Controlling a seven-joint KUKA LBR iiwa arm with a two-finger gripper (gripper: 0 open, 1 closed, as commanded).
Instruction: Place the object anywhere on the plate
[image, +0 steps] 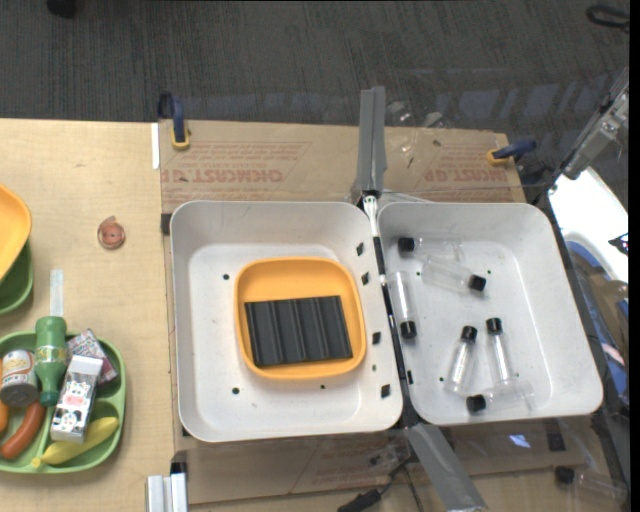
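An orange plate (300, 285) sits in the left bin (200, 320); clear vials (462, 355) lie in the right bin (540, 300).

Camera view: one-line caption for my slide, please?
Yellow plate with a dark ribbed insert in the left bin; clear black-capped vials scattered in the right bin.

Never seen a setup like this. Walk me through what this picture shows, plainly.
One fixed camera looks down at a slant on a bench where a robot arm works. Two shallow white bins sit side by side. The left bin holds a yellow plate with a dark ribbed block lying on it. The right bin holds several clear tubes with black caps, scattered loose. The job is to put one object on the plate. Further left, outside the bins, a green tray carries toy food and a small green bottle.
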